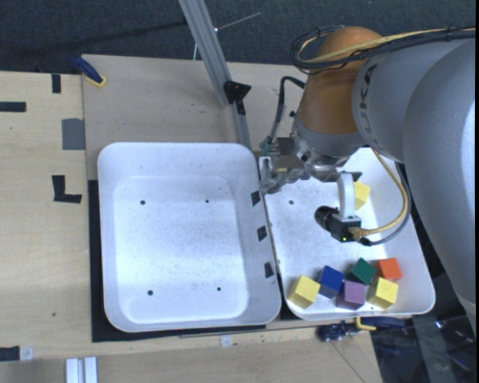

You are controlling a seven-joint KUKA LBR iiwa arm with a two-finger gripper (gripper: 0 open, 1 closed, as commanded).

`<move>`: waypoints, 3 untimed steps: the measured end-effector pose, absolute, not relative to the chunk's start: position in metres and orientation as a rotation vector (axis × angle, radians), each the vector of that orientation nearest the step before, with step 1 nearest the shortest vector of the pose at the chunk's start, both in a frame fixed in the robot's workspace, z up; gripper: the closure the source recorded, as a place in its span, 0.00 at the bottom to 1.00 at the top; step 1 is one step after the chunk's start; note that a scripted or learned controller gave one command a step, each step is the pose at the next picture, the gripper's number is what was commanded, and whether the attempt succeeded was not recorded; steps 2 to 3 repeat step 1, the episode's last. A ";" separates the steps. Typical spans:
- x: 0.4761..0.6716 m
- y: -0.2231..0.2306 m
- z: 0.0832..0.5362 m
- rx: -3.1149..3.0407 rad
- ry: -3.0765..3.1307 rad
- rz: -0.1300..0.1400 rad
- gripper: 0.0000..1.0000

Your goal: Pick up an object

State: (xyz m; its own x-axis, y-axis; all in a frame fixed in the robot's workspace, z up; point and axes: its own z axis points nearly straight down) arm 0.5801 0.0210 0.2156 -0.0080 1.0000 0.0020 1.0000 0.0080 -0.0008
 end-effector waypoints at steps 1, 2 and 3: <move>0.573 0.086 0.220 -2.209 -2.229 0.000 1.00; 0.573 0.086 0.220 -2.209 -2.229 0.000 1.00; 0.573 0.086 0.220 -2.209 -2.229 0.000 1.00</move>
